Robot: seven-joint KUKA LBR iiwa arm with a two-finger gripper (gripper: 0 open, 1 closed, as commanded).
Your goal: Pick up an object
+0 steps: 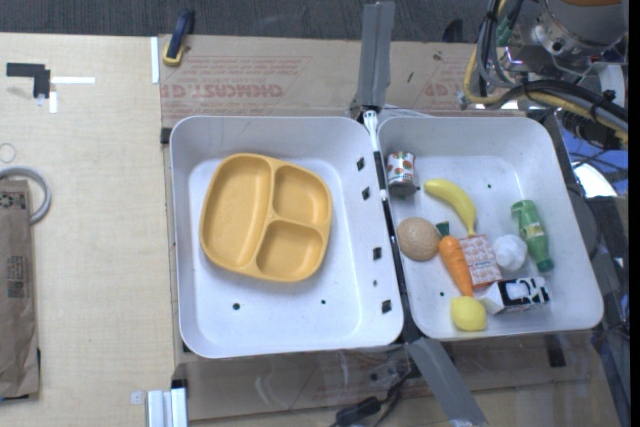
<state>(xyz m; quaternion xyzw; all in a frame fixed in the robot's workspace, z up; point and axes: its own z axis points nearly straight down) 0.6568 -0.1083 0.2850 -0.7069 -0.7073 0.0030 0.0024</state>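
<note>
The curved yellow plastic banana (pixel 452 204) lies in the right white bin (pixel 540 143), with free floor toward the far wall. My hand's state I cannot tell.

Bright, even overhead light covers the scene, and both white bins (pixel 190 215) read nearly blown out along their rims. Shadows are soft and short: a faint grey one hugs the yellow plate (pixel 266 217), and small ones sit under the banana (pixel 453 202) and the green bottle (pixel 531 233). A glare spot shines on the floor beside the right bin's edge (pixel 592 181). The picture is slightly soft overall, with fine print on the cardboard (pixel 240 80) only just readable. The dark floor at the top is grainy.
</note>
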